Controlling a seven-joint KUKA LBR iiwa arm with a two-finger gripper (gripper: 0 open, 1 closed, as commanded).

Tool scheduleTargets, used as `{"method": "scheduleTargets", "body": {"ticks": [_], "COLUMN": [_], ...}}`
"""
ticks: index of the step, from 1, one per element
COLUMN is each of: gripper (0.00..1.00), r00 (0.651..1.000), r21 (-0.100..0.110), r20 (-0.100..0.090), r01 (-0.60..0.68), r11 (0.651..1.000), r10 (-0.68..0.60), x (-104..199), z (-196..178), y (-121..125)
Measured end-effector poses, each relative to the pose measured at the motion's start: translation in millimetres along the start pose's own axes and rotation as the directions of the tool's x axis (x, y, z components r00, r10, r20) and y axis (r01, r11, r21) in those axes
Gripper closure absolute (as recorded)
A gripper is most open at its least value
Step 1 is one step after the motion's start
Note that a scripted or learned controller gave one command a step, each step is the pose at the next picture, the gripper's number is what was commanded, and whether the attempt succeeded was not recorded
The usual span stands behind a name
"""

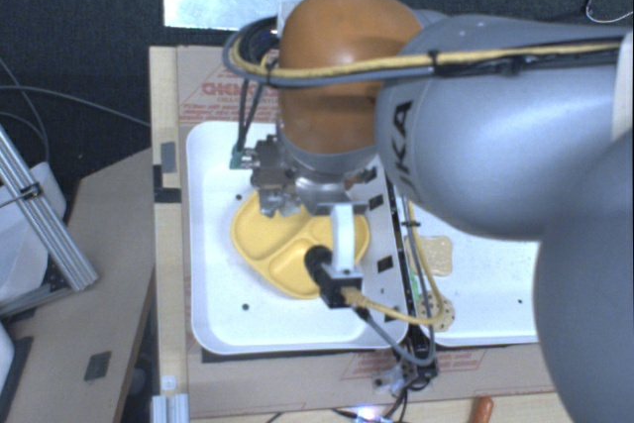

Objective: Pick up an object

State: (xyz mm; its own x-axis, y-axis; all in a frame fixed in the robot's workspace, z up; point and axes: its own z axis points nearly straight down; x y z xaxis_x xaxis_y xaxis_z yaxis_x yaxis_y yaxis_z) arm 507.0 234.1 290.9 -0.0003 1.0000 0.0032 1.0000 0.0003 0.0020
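A yellow, shallow divided dish (275,248) lies in the left white bin (213,213), near its middle. The grey arm with its orange band reaches in from the right and hangs straight over the dish. The gripper (297,203) sits low above the dish's far edge, largely hidden under the wrist housing. A pale tan, flat object (437,254) lies to the right, partly behind the cables.
Yellow and black cables (406,307) trail from the wrist down across the divide between the bins. The right bin (495,312) is mostly covered by the arm. A cardboard sheet (213,89) lies under the bins. A metal frame (40,213) stands at the left.
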Motion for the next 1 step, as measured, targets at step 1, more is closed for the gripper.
{"method": "scheduleTargets", "body": {"ticks": [1], "gripper": [1.00], "r00": [1.000], "r21": [-0.002], "r20": [0.002], "r01": [-0.001], "r11": [1.000], "r10": [0.001], "x": [-2.8], "z": [37.9], "y": [69.4]}}
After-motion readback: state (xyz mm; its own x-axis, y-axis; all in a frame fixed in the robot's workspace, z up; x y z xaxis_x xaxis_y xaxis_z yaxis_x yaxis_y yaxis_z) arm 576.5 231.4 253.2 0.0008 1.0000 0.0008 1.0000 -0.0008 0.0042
